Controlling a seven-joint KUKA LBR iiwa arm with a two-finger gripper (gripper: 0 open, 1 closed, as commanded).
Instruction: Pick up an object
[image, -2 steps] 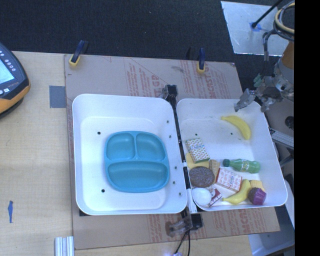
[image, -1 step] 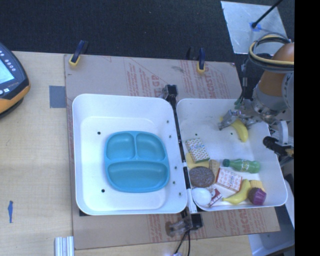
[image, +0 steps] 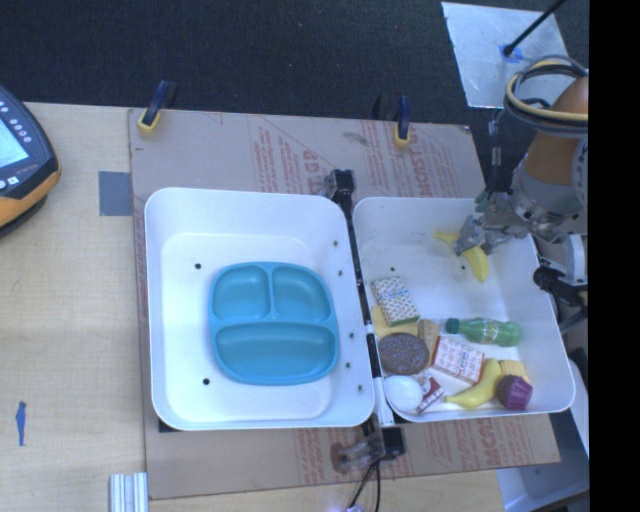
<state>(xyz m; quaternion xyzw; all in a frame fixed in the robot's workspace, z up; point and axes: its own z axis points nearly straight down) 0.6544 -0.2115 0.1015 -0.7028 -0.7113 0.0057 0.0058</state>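
Note:
My gripper (image: 479, 237) is low in the far part of the right bin (image: 545, 300), right over a small yellow banana-shaped piece (image: 478, 264). A yellow tip pokes out to the gripper's left and the rest shows just below it. The gripper touches or nearly touches this piece; I cannot tell whether it has a hold on it. The grey arm with its orange band (image: 555, 130) comes in from the upper right.
Near the right bin's front lie a patterned box (image: 393, 298), a brown disc (image: 403, 352), a green bottle (image: 484, 330), a red-and-white packet (image: 457, 358), a banana (image: 478, 388) and a purple piece (image: 514, 392). The left bin (image: 170, 300) holds a blue divided plate (image: 272, 322).

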